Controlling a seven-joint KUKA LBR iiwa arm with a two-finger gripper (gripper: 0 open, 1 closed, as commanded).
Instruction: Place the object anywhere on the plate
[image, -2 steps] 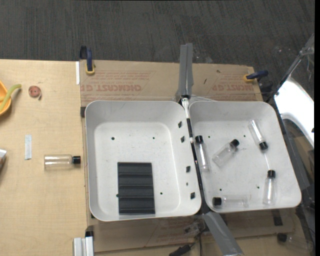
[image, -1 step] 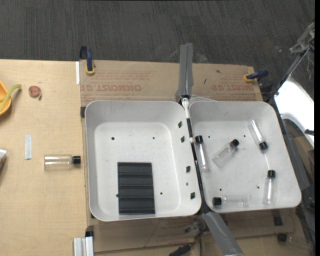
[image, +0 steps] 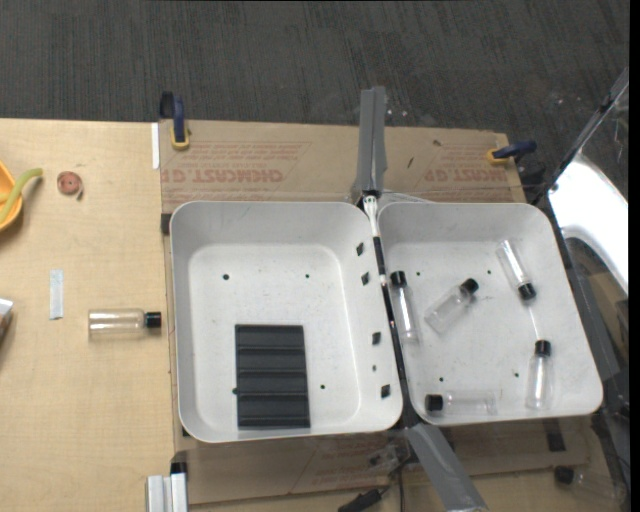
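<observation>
vials: five small clear vials with black caps lie in the right bin (image: 560, 300) — pick any one.
centre vial (image: 452, 303): lies diagonally, cap toward 1 o'clock, well apart from the rest — your easiest target.
wall vial (image: 402, 305): tight against the bin's 9 o'clock wall, poor finger room.
top vial (image: 516, 270): at 1 o'clock, cap pointing down-right.
corner vial (image: 540, 373): at 4 o'clock, near the rim.
bottom vial (image: 462, 404): at 6 o'clock, hugging the wall.
plate (image: 270, 377): dark ribbed slab in the left bin (image: 200, 260), toward 6 o'clock.
handling: likely light, rigid, smooth — they'll roll and slip. Close across the body mid-length, fingers square to the long axis, not on the cap. Ribs on the plate should stop rolling.
jaws: can't tell — you'll need to check their state yourself.
stray vial (image: 122, 321): outside on the bench at 9 o'clock, ignore it.
</observation>
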